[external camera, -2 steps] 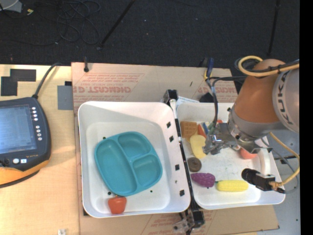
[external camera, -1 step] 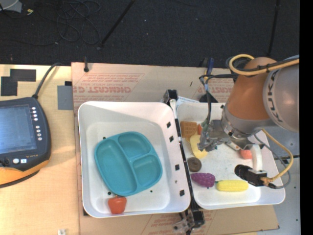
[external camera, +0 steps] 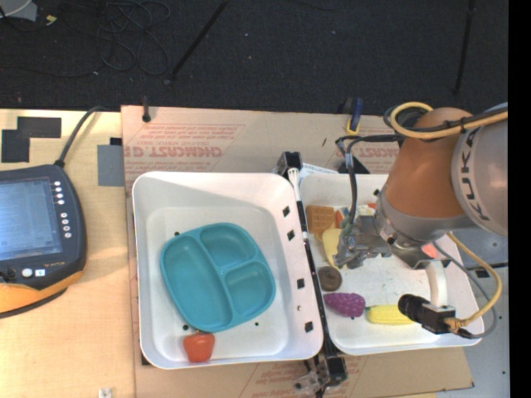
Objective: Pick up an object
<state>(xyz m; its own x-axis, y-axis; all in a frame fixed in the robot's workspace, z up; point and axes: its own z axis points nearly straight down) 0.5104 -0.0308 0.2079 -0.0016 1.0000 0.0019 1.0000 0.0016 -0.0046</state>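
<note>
**Gripper low in the right bin, grip unclear**

The arm (external camera: 427,181) reaches in from the right and hangs over the right bin (external camera: 390,287). Its gripper (external camera: 358,251) sits low near that bin's left wall. The wrist hides much of it, so I cannot tell whether it is wide, narrow or holding anything.

The loose things nearest it lie along the left side of the same bin. An orange block (external camera: 319,218) is at the far end, with a pale yellow piece (external camera: 331,243) just beside the gripper, perhaps touching it. A brown ball (external camera: 330,279) lies closer to the camera. Near the front edge are a bunch of purple grapes (external camera: 345,304) and, next to it, a yellow corn cob (external camera: 388,315).

The left bin (external camera: 207,193) holds a teal divided plate (external camera: 217,276) lying flat. A small red fruit (external camera: 199,347) sits at the plate's near edge, by the bin's front wall.
</note>
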